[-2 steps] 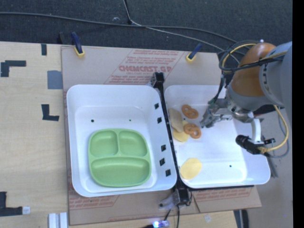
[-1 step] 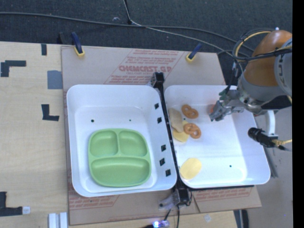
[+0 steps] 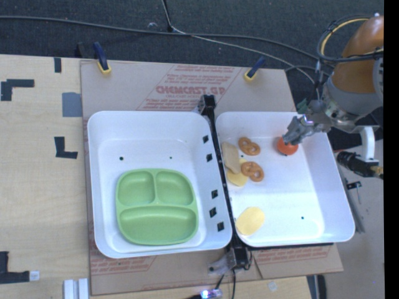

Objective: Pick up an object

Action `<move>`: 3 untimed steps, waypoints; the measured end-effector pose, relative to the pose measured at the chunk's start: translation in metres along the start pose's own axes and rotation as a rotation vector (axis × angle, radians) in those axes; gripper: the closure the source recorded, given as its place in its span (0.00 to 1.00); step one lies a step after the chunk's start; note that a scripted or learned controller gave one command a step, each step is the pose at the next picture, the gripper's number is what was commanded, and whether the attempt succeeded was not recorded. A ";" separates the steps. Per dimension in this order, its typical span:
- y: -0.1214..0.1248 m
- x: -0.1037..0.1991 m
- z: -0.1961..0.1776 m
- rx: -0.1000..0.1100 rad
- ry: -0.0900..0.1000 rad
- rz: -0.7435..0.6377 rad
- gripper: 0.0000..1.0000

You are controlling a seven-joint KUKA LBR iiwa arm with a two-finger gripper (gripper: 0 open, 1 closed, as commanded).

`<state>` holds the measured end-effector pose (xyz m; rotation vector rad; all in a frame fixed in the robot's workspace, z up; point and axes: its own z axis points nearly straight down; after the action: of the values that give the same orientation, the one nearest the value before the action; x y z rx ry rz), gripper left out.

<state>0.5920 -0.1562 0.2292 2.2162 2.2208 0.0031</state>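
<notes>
From the right, the grey arm (image 3: 349, 86) slants down into the right bin (image 3: 312, 198), its tool (image 3: 293, 137) low at the far wall. Its opening cannot be made out. A small red object (image 3: 287, 147) lies directly beneath the tool's tip, seemingly touching it.

The bench (image 3: 37, 185) is covered at its middle by a brown cardboard sheet (image 3: 181, 86), clamped at the far edge. Two white bins (image 3: 100, 167) are set side by side on the sheet. Black tape marks (image 3: 62, 148) are stuck near the bench's left edge.
</notes>
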 end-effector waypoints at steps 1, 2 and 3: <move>0.001 0.000 -0.027 0.003 0.001 0.000 1.00; 0.005 0.061 -0.029 0.004 0.003 -0.005 1.00; -0.003 0.118 -0.028 0.006 0.003 -0.005 1.00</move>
<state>0.5882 -0.0384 0.2574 2.2153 2.2302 -0.0004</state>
